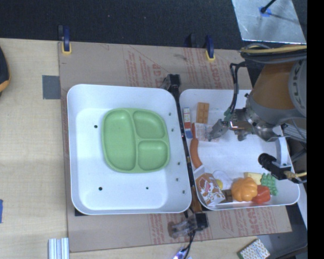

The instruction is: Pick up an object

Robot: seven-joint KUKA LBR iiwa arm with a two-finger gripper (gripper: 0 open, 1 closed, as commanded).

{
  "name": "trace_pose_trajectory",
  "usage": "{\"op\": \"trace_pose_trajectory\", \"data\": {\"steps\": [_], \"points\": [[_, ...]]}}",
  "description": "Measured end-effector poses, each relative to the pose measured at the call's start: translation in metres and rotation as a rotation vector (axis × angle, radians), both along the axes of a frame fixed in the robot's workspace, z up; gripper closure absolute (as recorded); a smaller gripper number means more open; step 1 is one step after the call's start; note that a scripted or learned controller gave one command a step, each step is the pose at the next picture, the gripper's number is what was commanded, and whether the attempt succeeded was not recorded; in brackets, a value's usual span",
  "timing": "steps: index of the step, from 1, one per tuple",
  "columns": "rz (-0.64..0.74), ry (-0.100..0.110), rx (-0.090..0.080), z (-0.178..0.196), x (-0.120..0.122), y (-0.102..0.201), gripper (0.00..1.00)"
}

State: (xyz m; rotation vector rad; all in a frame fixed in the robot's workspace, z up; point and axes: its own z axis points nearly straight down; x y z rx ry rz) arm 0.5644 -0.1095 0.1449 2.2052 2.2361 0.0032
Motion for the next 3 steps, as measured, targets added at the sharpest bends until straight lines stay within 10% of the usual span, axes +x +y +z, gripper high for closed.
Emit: {"op": "trace_pose_trajectory", "data": {"steps": [1, 2, 3], "points": [[-0.004, -0.007, -0.001, 0.051, 0.086, 0.040, 0.00], [-0.007, 0.002, 0.000, 0.049, 0.093, 0.066, 0.00], [-0.016, 0.012, -0.004, -0.013, 0.081, -0.010, 0.00]]}}
